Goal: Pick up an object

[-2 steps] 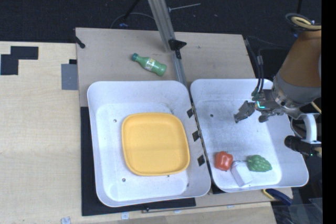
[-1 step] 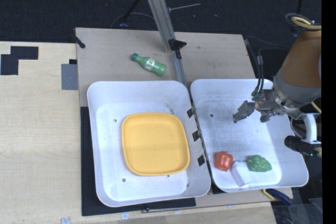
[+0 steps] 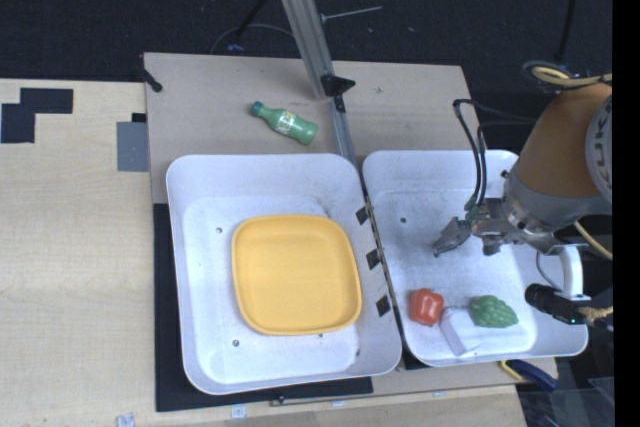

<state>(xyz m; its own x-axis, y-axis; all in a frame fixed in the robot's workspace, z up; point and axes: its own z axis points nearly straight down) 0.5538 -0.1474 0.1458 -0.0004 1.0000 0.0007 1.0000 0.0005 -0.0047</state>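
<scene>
Pepper [image 3: 426, 306], red, lies near the front of the right bin [image 3: 425, 177], beside a green lump [image 3: 493, 312]. Gripper [image 3: 447, 240] hangs above mid-bin, empty; I cannot tell its opening. I'd centre over the pepper, then descend straight.

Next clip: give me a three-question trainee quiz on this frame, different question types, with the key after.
1. True or false: the yellow plate lies in the right bin.
2. Which item lies on the bench outside both bins? A) the red pepper B) the green bottle C) the green leafy item
3. Fill in: the gripper is over the ___ bin.

Key
1. False: it lies in the left bin.
2. B: it lies on its side behind the left bin; the pepper and the leafy item are at the near end of the right bin.
3. right
</scene>
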